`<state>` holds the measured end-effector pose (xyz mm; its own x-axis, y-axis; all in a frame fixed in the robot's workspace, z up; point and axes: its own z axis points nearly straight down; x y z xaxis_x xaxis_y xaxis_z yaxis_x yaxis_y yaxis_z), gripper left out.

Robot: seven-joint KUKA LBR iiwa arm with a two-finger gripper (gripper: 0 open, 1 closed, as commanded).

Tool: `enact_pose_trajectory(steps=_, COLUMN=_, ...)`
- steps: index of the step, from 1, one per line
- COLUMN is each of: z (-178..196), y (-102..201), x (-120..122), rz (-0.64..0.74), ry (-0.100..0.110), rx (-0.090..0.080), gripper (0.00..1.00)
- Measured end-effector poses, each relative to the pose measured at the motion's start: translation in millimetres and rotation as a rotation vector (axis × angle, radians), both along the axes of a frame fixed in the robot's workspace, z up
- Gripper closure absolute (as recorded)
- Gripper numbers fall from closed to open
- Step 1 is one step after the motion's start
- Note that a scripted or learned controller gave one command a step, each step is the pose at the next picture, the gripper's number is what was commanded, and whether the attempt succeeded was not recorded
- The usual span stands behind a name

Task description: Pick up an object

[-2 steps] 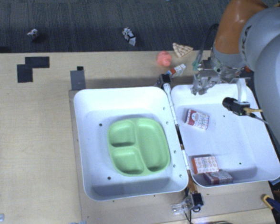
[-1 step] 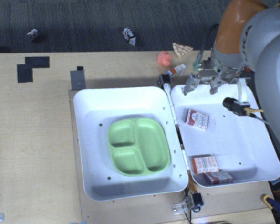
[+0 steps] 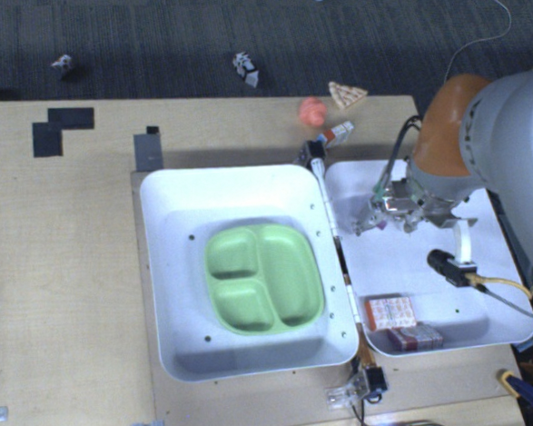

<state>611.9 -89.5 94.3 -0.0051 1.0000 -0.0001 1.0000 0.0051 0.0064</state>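
While the end effector hangs over the right bin, its state unclear, it could miss the small boxes near the front wall.

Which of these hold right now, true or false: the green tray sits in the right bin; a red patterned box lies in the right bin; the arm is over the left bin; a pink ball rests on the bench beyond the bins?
1. The green tray sits in the right bin. False: it lies in the left bin.
2. A red patterned box lies in the right bin. True, near its front edge.
3. The arm is over the left bin. False: it hangs over the right bin's far part.
4. A pink ball rests on the bench beyond the bins. True.
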Motion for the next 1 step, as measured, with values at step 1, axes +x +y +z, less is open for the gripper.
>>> enact_pose_trajectory(steps=1, z=10.0, y=0.6, x=0.5, rz=0.005, ry=-0.001, rx=0.000, gripper=1.00)
